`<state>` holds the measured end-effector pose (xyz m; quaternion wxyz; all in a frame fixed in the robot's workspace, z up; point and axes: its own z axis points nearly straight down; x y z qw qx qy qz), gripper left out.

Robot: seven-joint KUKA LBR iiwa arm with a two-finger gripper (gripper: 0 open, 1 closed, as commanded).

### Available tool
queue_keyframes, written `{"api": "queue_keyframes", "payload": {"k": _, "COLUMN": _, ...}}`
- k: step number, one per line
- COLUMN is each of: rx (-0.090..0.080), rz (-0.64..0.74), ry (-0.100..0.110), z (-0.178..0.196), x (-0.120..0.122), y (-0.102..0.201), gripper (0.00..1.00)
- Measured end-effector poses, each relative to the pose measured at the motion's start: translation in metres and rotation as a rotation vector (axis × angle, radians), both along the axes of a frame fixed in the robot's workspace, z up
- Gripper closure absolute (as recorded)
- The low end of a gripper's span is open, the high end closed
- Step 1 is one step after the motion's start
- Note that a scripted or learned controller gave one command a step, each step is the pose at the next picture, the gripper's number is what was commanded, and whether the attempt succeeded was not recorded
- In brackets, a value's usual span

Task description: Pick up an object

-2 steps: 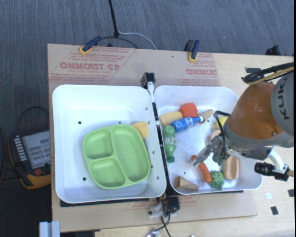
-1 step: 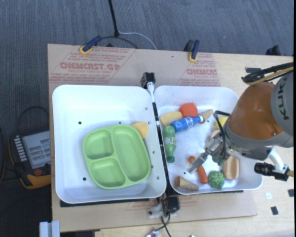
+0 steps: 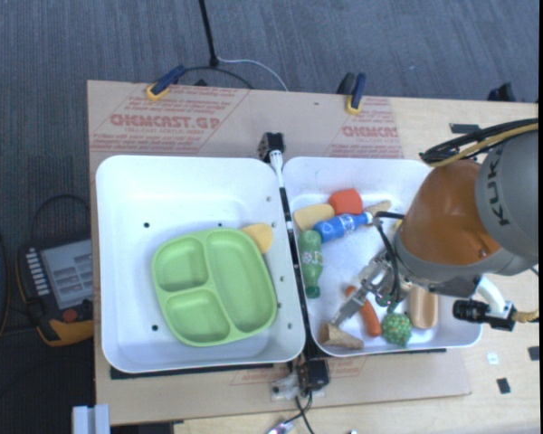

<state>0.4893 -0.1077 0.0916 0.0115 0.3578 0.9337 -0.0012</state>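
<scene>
My gripper (image 3: 355,301) hangs low in the right bin (image 3: 380,168), pointing down and to the left. Its tip sits just left of an orange carrot (image 3: 370,318) and above a brown wedge (image 3: 341,336) in the bin's front corner. A green broccoli piece (image 3: 397,328) and a tan hot dog bun (image 3: 423,307) lie right of the carrot. A green bottle (image 3: 309,262), a blue bottle (image 3: 342,226), a yellow piece (image 3: 313,214) and an orange-red block (image 3: 346,200) lie further back. The arm's orange band hides the bin's right part.
The left bin (image 3: 136,197) holds a green divided plate (image 3: 214,285) with a small yellow piece (image 3: 260,235) at its back right edge. The divider wall (image 3: 290,242) runs between the bins. Clamps and cables lie along the bench's far edge.
</scene>
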Motion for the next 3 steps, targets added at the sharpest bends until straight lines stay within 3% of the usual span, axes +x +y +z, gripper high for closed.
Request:
{"api": "queue_keyframes", "payload": {"k": 1, "rx": 0.002, "rz": -0.001, "ry": -0.006, "z": 0.0107, "x": 0.0018, "y": 0.0012, "gripper": 1.0}}
{"api": "queue_keyframes", "payload": {"k": 2, "rx": 0.002, "rz": -0.001, "ry": -0.005, "z": 0.0105, "x": 0.0016, "y": 0.0013, "gripper": 0.0}}
{"api": "queue_keyframes", "payload": {"k": 3, "rx": 0.002, "rz": -0.002, "ry": -0.006, "z": 0.0201, "x": 0.002, "y": 0.0013, "gripper": 1.0}}
